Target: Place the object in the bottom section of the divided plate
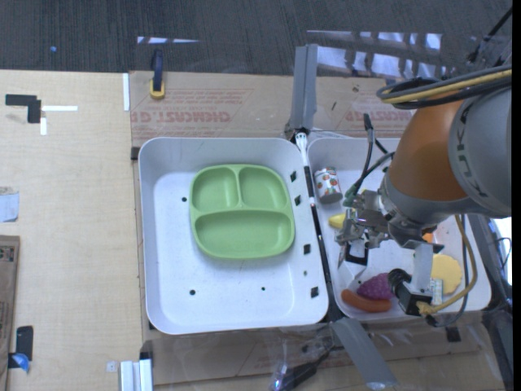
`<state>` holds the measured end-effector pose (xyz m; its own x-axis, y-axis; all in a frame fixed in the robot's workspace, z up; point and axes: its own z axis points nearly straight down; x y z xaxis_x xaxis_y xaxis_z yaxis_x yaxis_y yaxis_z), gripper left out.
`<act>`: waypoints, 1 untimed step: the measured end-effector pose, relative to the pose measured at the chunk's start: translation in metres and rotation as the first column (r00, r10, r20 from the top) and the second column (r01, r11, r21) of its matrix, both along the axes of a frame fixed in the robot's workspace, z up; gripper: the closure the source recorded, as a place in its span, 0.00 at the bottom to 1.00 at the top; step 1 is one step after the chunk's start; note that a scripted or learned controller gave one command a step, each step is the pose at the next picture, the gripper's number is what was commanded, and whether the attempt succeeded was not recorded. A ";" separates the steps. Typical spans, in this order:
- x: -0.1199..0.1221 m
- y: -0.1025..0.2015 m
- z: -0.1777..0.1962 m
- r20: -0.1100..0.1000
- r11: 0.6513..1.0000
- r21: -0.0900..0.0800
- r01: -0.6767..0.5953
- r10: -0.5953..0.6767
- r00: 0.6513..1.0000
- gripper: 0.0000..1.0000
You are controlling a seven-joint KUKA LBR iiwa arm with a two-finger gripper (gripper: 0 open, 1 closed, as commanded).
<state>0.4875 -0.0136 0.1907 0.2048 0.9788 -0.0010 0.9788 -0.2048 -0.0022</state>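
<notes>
A green divided plate (242,212) lies in the left white bin (163,243), with two small sections on its far side and one wide bottom section (244,235) on the near side; nothing lies in any of them. My gripper (355,239) hangs over the right bin (342,157), near its left wall. Around it are a small red-and-white can (327,184), a small yellow piece (336,220), a purple bunch of grapes (375,286) and an orange carrot-like piece (365,301). The arm hides part of this bin.
A yellow object (447,272) lies at the right bin's near right, partly under cables. The divider between the bins runs just left of the gripper. The wooden bench (65,218) stretches to the left.
</notes>
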 end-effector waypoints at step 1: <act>0.032 0.070 0.000 -0.002 0.948 0.000 -0.318 0.318 0.948 1.00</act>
